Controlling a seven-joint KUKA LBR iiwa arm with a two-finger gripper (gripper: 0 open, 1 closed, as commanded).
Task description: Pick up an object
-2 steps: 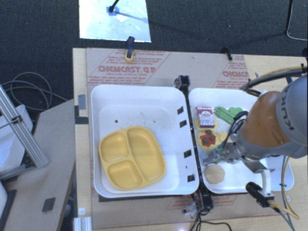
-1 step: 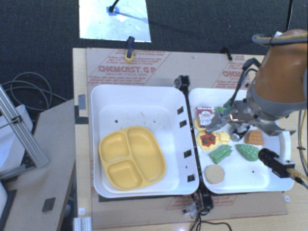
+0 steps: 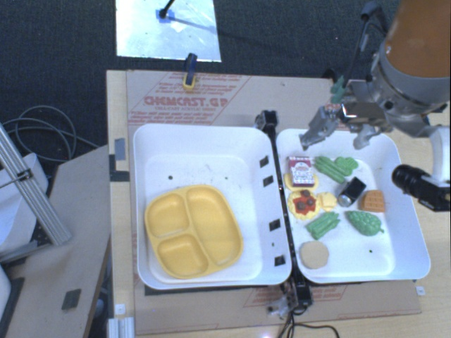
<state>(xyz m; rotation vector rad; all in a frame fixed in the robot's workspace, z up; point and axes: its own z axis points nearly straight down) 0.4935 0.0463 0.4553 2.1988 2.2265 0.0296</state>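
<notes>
My gripper [image 3: 340, 134] hangs over the back edge of the right bin [image 3: 405, 259], its two grey fingers [image 3: 316, 130] spread open with nothing between them. Below it in the bin lie several small toys: a red and white box [image 3: 301, 170], a green leafy piece [image 3: 336, 166], a black and silver cylinder [image 3: 350, 191], an orange-brown block [image 3: 372, 201], a yellow and red round piece [image 3: 304, 204], two more green pieces [image 3: 323, 224] [image 3: 365, 222] and a tan disc [image 3: 314, 254]. The box and leafy piece lie nearest the fingers.
The left bin [image 3: 204, 150] holds a yellow divided plate [image 3: 192, 229]. A black divider [image 3: 278, 189] runs between the bins. A black fixture [image 3: 419, 185] juts in at the right bin's right rim. Cardboard lies under both bins.
</notes>
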